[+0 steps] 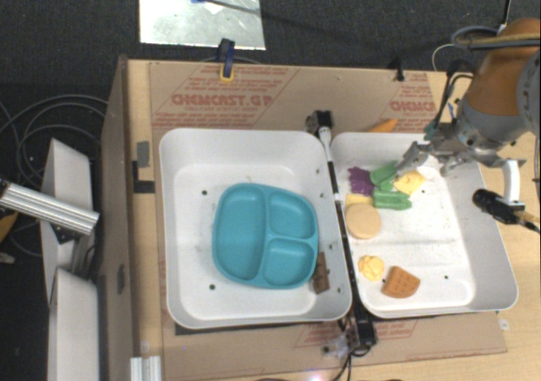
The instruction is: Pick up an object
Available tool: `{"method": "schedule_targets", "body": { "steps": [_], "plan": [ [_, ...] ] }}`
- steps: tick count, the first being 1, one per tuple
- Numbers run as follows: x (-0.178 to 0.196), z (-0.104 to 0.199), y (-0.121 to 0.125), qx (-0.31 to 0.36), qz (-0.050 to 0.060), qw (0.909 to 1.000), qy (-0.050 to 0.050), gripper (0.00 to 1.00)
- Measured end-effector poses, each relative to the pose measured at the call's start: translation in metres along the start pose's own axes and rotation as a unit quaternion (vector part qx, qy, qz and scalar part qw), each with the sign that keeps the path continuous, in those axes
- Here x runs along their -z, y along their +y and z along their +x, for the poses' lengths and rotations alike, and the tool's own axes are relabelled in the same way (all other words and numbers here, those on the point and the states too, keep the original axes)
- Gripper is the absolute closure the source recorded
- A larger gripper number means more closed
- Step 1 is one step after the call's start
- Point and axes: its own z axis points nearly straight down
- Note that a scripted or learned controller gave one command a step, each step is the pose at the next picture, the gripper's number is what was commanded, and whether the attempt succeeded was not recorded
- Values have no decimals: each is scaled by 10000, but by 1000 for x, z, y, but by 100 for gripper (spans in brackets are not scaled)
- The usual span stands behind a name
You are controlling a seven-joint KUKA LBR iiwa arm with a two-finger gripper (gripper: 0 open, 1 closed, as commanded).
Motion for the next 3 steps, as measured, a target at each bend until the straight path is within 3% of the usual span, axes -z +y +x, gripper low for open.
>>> {"method": "schedule_targets", "body": {
  "steps": [1, 2, 3],
  "plan": [
    [-8, 76, 4, 48, -18, 10000, 7, 0],
    [-80, 58, 44, 26, -53, 10000, -19, 0],
    [-73, 46, -56, -15, 18, 10000, 1, 0]
  ]
}}
